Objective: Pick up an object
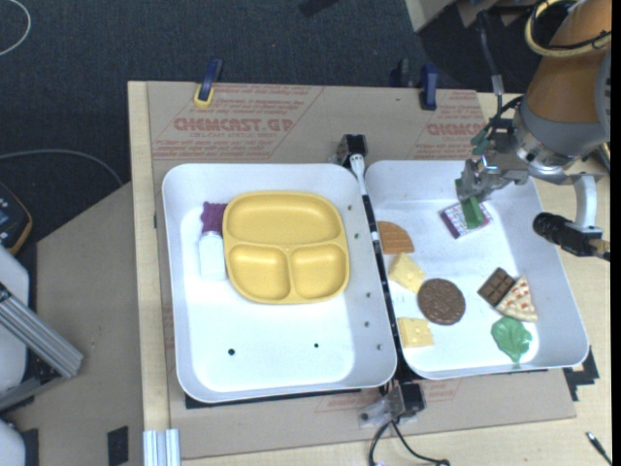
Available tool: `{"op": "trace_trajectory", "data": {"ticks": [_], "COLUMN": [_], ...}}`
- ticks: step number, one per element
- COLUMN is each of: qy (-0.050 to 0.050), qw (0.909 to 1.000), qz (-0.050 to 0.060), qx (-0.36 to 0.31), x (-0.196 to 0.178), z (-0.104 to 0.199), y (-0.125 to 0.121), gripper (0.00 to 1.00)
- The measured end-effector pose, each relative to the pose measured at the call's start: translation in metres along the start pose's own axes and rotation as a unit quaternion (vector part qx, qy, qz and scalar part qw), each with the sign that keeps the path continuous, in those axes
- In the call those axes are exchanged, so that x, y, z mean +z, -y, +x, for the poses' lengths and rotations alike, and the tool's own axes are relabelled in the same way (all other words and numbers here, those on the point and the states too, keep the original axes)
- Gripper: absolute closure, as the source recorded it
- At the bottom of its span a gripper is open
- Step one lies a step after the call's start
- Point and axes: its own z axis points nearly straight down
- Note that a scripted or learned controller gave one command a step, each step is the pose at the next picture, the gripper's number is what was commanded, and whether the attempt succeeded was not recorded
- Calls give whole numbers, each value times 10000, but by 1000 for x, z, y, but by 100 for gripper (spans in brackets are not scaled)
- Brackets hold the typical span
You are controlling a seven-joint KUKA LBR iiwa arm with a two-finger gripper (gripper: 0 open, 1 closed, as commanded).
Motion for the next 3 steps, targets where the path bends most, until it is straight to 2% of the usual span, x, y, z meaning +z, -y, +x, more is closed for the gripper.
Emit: {"op": "trace_trajectory", "data": {"ticks": [1,2,3], "qy": [-5,-21,-26], "qw": [10000,10000,10000], "qz": [19,63,60], "qx": [-1,-13,-21], "x": [-13,-4,-18], "z": [0,47,99], "y": [-1,10,25], "gripper": [100,100,100]}}
